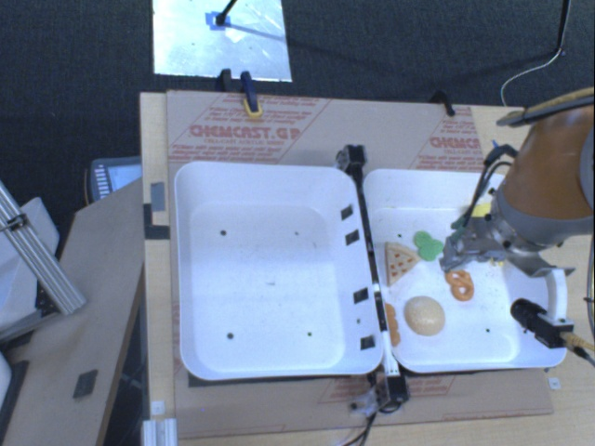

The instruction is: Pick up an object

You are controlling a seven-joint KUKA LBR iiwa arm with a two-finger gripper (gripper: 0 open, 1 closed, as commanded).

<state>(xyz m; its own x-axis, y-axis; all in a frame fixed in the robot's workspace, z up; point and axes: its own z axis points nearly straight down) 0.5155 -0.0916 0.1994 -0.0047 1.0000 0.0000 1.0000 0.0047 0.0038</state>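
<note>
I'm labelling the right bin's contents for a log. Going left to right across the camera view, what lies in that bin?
Orange piece by the divider → pizza-slice toy → green piece → pretzel. The tan bun spans the slice and green piece, so I leave it unplaced.

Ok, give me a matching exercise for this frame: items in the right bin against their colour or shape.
Items:
1. bun
2. pretzel
3. wedge
4. leaf

Descriptions:
A. green
B. tan triangle with dark spots
C. pale, round
D. orange, looped

Pairs: 1-C, 2-D, 3-B, 4-A. The gripper is over the pretzel and leaf.
</note>
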